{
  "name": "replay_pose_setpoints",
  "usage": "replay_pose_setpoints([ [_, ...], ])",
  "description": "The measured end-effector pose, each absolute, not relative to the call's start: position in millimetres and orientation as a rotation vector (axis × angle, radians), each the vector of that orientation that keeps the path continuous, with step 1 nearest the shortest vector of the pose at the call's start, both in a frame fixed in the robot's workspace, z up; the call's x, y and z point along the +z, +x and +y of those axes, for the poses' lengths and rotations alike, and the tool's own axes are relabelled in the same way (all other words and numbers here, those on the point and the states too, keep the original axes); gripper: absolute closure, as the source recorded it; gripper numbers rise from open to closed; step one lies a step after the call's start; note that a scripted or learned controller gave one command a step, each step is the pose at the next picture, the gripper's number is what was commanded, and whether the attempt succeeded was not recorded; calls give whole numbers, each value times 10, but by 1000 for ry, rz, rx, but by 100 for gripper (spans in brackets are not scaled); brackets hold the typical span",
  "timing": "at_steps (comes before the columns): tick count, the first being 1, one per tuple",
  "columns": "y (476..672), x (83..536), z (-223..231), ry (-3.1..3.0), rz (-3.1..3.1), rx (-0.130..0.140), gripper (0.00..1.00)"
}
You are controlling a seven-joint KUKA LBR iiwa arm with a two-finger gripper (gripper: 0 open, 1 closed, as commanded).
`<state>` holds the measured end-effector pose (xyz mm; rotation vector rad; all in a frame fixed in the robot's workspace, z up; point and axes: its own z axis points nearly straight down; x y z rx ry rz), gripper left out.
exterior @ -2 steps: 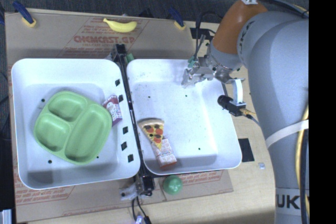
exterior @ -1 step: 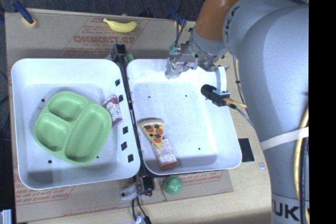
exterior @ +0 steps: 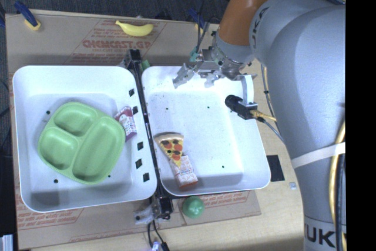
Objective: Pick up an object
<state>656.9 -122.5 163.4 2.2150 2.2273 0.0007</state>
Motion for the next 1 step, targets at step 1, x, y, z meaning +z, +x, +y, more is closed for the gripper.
replay_pose_setpoints([
  [1,5965,910,-1370,2218,2230,-6,0],
])
